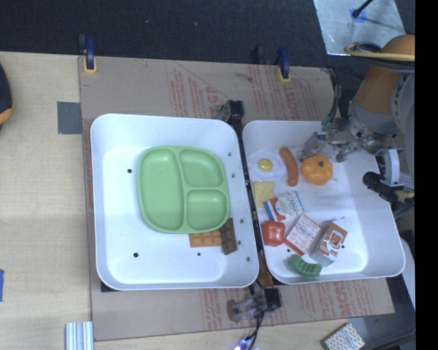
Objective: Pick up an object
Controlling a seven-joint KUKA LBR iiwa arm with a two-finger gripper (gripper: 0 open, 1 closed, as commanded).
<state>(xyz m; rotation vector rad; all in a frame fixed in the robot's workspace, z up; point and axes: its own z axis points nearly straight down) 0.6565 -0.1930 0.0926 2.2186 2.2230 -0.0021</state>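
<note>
Two white bins sit side by side on the tabletop (44, 195). The left bin (113, 261) holds a green divided plate (182, 188) and, just below it, a small brown-and-orange block (215, 238) near the bin's lower wall. The right bin (372, 246) carries the toy food: a fried egg (265, 165), a red sausage (289, 165), an orange pumpkin (317, 170), a yellow cheese wedge (263, 192), a red pepper (273, 232), two small cartons (303, 233) and (331, 240), a small printed packet (286, 206) and a green piece (304, 267) near the lower rim.

The arm (383, 86) reaches in from the right, and its gripper (328, 143) is low over the upper part of the right bin, just above and beside the pumpkin. The metal parts around the tip blur together at this slant, so I cannot tell how it is set, nor whether it touches the pumpkin.

As for progress, nothing is lifted: every item appears to lie on a bin floor. The pumpkin looks the likely target, since it sits nearest the gripper, with the sausage close on its left. What seems left is the whole of the pick itself: settling around an object, closing, and raising it clear of the bin. The pumpkin's rounded shape may let it slip sideways.
</note>
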